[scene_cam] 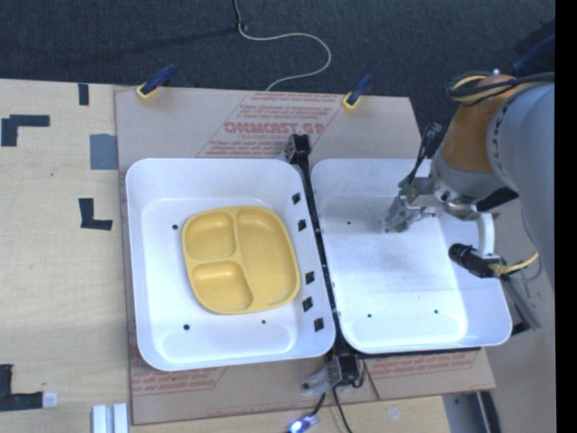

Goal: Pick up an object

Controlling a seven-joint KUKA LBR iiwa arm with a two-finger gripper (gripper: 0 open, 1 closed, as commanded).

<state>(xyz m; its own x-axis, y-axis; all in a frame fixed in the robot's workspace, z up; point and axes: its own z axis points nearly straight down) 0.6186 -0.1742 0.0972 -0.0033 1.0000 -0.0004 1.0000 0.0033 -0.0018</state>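
A yellow divided plate [241, 259] with three compartments lies flat in the left white bin [149, 242]. My gripper [398, 221] hangs low over the right white bin [406, 318], near its far right part, well apart from the plate. The grey arm with its orange band [471, 133] reaches in from the right. The fingers point down at the bin floor and nothing shows between them.
A black divider [311, 242] with clips runs between the two bins. The bins rest on a cardboard sheet [270, 124] held by blue and yellow clamps [155, 81] at the back. A white cable [288, 43] lies on the dark floor behind.
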